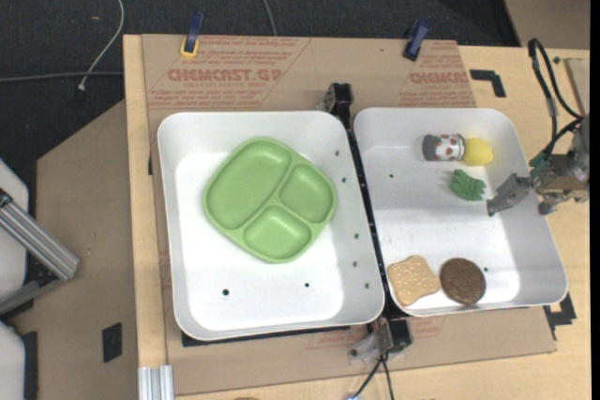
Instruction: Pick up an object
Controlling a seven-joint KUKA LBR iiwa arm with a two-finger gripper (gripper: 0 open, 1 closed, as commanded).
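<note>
The hand (pixel 511 194) sits at the right bin's (pixel 412 220) edge, nothing held; whether it's parted, I cannot tell. The green toy (pixel 467 185) lies just beside it: come down squarely over it.

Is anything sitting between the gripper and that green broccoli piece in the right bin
Nothing visible does. The gripper sits at the right bin's right side, and the green broccoli piece lies just to its left with bare white floor between them.
</note>
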